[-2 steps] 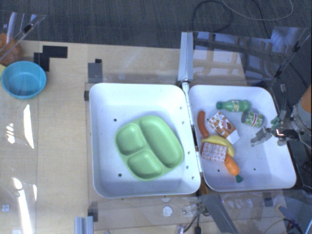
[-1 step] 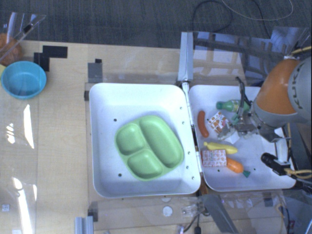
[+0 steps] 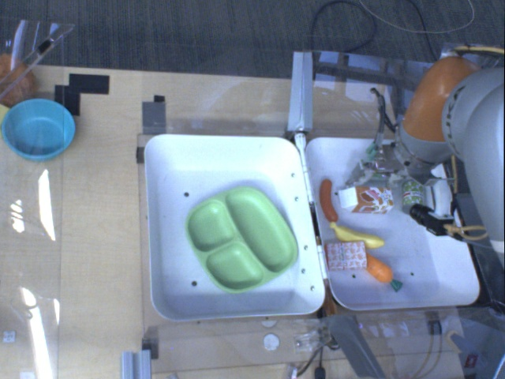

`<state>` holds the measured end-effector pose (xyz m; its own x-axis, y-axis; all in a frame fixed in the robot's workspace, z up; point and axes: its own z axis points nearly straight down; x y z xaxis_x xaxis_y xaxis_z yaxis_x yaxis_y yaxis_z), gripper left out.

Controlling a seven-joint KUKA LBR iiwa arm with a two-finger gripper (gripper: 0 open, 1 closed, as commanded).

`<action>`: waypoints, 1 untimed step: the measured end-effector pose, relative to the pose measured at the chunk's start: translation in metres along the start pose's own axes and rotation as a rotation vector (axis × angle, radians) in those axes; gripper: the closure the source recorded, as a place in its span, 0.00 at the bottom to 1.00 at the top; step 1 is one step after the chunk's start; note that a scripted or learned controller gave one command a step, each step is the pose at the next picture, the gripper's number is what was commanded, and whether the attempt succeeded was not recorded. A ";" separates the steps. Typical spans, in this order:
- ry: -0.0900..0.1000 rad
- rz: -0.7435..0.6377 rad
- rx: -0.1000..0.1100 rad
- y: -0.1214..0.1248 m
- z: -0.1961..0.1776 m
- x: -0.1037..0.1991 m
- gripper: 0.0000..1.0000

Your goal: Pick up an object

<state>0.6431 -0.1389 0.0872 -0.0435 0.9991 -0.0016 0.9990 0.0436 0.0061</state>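
1. We saw two white bins side by side: the left bin held a green divided plate with three compartments, lying at a slant near its middle.
2. The right bin, toward the right of the frame, held the small objects.
3. A red sausage-shaped toy lay near that bin's left wall, running roughly top to bottom.
4. Just right of it sat a small carton with a white end and an orange-and-brown printed face, tipped on its side.
5. Below these lay a yellow banana, curved and pointing right, touching or nearly touching the sausage's lower end.
6. Under the banana we noted a flat red-and-white patterned packet, and beside it at lower right an orange carrot with a green tip.
7. A small can with a green label stood right of the carton.
8. The arm reached in at upper right, and its gripper hung over the upper part of the right bin, just above the carton.
9. We could not tell how the gripper stood, as its tip was lost in clutter.
10. A blue bowl sat on the bench at far upper left.
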 end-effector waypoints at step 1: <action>-0.002 -0.009 -0.004 0.002 -0.013 0.001 1.00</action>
<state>0.6449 -0.1376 0.1002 -0.0523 0.9986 -0.0036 0.9986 0.0524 0.0103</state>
